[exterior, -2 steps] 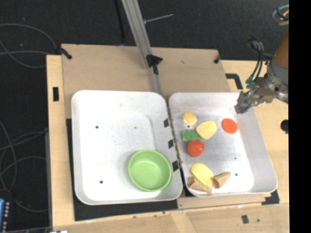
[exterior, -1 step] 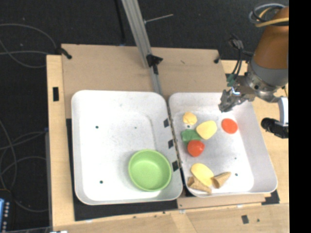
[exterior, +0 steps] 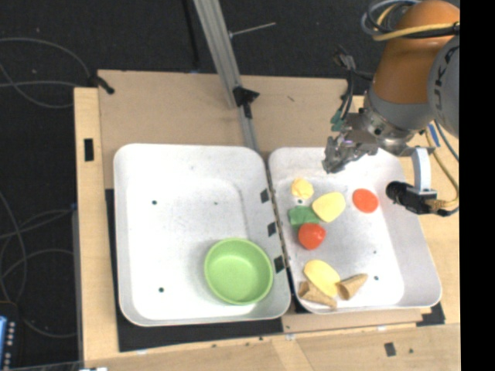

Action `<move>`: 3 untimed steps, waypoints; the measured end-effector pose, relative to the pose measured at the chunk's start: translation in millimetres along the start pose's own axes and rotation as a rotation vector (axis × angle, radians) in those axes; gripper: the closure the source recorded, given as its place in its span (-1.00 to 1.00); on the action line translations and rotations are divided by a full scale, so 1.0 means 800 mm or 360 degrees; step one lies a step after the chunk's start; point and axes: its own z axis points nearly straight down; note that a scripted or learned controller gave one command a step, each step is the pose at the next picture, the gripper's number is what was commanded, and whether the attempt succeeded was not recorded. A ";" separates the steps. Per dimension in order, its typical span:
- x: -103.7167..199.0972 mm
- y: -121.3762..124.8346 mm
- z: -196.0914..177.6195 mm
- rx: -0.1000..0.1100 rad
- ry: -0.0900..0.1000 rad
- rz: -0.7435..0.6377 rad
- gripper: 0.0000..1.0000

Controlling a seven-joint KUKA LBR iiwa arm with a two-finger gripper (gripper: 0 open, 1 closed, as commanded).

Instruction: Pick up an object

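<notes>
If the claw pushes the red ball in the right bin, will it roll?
The red ball looks round and smooth, so it probably rolls easily. It touches a green piece, which may block it that way. It likely slips from a loose grip.

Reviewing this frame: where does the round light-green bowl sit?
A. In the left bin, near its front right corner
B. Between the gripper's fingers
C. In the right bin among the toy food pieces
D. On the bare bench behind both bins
A: the round light-green bowl rests on the floor of the left white bin, near its front right corner, apart from the toy food pieces in the right white bin.
</notes>
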 end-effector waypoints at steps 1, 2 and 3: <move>0.058 0.026 0.020 0.0001 -0.0002 0.0002 1.00; 0.122 0.038 0.015 0.0000 0.0001 -0.0001 1.00; 0.178 0.053 0.019 0.0001 0.0000 0.0001 1.00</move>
